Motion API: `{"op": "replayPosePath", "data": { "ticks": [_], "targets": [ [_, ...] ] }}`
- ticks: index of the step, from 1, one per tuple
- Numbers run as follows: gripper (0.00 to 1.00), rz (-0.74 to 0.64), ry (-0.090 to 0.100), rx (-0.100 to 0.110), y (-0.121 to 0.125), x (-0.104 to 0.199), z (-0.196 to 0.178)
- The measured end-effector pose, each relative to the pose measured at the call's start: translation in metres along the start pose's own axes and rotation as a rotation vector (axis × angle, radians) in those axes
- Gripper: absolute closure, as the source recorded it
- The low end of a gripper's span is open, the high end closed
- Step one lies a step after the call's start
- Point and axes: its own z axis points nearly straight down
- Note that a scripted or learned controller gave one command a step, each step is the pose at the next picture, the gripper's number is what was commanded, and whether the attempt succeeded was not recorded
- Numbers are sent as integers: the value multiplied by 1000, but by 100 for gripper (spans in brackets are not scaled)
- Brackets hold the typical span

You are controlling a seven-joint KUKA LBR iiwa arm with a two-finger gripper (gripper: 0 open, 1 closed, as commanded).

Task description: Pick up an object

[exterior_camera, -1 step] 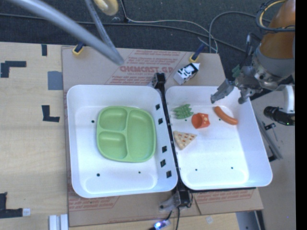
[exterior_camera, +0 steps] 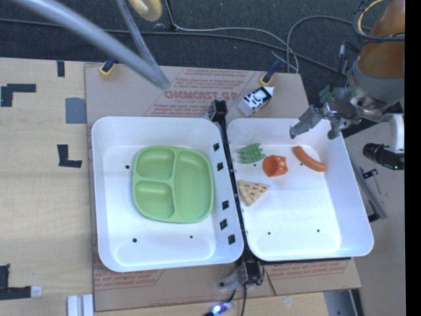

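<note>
1. At far left we see the table (exterior_camera: 39,196), pale wood marked with dark tape, and a cardboard sheet (exterior_camera: 197,87) lying under both bins.
2. The left bin (exterior_camera: 108,143) holds a green plate (exterior_camera: 174,183) with three compartments, lying flat near the bin's middle.
3. A row of black clips (exterior_camera: 223,176) runs down the seam where the two bins meet.
4. In the right bin (exterior_camera: 309,229), just past the seam, we see a green leafy piece (exterior_camera: 250,153) in the upper left part, and below it a tan wedge (exterior_camera: 252,191) like a slice of pizza.
5. A red piece (exterior_camera: 275,166) sits just right of the green one, near it but apart.
6. Further right lies an orange sausage (exterior_camera: 309,158), tilted, close to the bin's upper right wall – apart from the red piece.
7. The jaws (exterior_camera: 316,125) hang over the bin's upper right edge, above the sausage. We see them spread apart, with nothing between them – one dark finger (exterior_camera: 301,126) points down-left, the other sits to its right.
8. The arm (exterior_camera: 381,51) rises at far right, its orange band above the wrist.
</note>
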Motion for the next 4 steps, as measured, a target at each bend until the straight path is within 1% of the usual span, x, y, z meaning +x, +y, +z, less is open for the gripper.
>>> {"op": "replayPosePath", "data": {
  "ticks": [1,2,3,4],
  "targets": [
    [0,0,0,5,-4,8,60],
    [0,0,0,5,-3,9,104],
    [0,-1,0,6,0,16,166],
    [100,-2,1,2,2,16,152]
  ]
}}
